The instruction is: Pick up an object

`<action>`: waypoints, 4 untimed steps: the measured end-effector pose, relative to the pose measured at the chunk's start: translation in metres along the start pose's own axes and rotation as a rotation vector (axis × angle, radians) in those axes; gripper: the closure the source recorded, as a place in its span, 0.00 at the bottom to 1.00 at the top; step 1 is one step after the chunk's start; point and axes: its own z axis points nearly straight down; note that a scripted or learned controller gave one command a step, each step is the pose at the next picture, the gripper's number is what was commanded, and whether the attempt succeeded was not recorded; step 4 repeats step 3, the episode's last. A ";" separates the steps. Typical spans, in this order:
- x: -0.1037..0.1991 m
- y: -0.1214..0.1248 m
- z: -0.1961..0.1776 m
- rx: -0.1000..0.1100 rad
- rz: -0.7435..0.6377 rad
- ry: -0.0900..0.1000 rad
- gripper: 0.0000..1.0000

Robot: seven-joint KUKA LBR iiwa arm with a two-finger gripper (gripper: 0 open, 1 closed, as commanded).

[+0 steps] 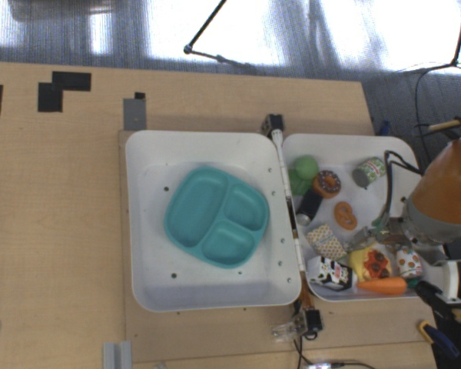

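From where I'm standing, the grey arm with the orange band (446, 183) comes in at the right edge of the frame and hangs over the lower right corner of the right-hand shallow white plastic bin (346, 148). Its pincer (392, 233) sits low above the clutter there, but honestly I can't tell whether it's apart or together, since the wrist blocks it.

No single target is named, so anything in that bin counts. Nearest the pincer are a small yellow packet with red print (371, 264), a smooth orange carrot-shaped toy (383, 287) along the bin's bottom wall, and a black-and-white patterned cup-like thing (330, 272). Further up the frame: a round green ball (304, 167), a brown doughnut with sprinkles (327, 182), a grey-green little can (369, 171), an orange oval pastry-looking piece (345, 215) and a checkered tan wrapper (326, 242).

My guess is they're all light toy stuff, hard plastic mostly, so slippery and prone to rolling. The carrot looks easiest: grab across its narrow middle. The packet probably crumples.

The left bin holds a teal divided plastic tray (217, 215), matte with rounded corners, sitting tilted. The wooden bench (54, 221) is pale and bare-looking.
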 end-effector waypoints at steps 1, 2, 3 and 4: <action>0.039 0.001 0.000 -0.002 -0.002 0.000 0.00; 0.040 0.003 -0.011 -0.007 -0.003 -0.001 1.00; 0.131 0.000 -0.098 0.005 -0.004 0.005 1.00; 0.131 0.000 -0.098 0.005 -0.004 0.005 1.00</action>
